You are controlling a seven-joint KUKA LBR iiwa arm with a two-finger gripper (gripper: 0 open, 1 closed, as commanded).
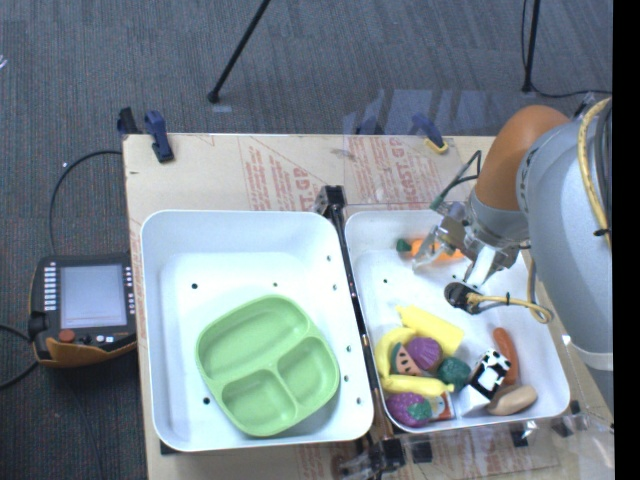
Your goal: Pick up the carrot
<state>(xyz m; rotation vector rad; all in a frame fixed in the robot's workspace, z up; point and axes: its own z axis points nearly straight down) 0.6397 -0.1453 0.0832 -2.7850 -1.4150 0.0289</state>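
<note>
Orange shows where your carrot (432,252) lies, at the right bin's (372,230) twelve o'clock end, right under the gripper (452,253). You cannot tell how the claw stands. A green tray (266,364) sits in the left bin (165,268).

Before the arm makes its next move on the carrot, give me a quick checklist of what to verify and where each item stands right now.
1. Carrot located: ok, it lies at the far end of the right bin, orange with a green tip.
2. Gripper positioned: ok, it sits right at the carrot.
3. Carrot between the fingers: cannot tell, the wrist hides the contact.
4. Carrot lifted off the bin floor: cannot tell from this angle.
5. Space around the carrot: ok, the other toy food is piled at the near end, apart from it.
6. Green plate out of the way: ok, it rests in the left bin.
</note>
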